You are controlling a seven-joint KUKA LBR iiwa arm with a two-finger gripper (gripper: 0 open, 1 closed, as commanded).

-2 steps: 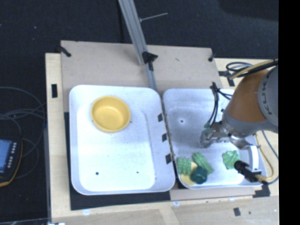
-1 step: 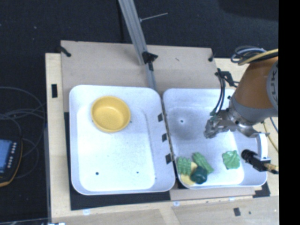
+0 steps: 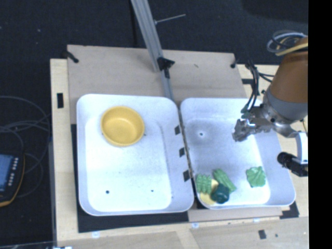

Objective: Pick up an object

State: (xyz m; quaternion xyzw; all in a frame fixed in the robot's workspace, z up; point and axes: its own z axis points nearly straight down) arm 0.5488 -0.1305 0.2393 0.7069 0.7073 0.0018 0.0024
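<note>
I work in a robotics lab. My bench (image 3: 129,69) holds two white bins (image 3: 88,139), with cables (image 3: 26,123) and a control pendant (image 3: 9,178) at left.

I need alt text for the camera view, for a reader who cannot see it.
The gripper hovers over the right bin, above green toys clustered at its near edge. A yellow bowl sits in the left bin.

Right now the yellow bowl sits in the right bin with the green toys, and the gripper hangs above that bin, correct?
Not quite. The camera view shows the yellow bowl in the left bin, alone. The green toys lie in the right bin, and the gripper hangs above that bin.
</note>
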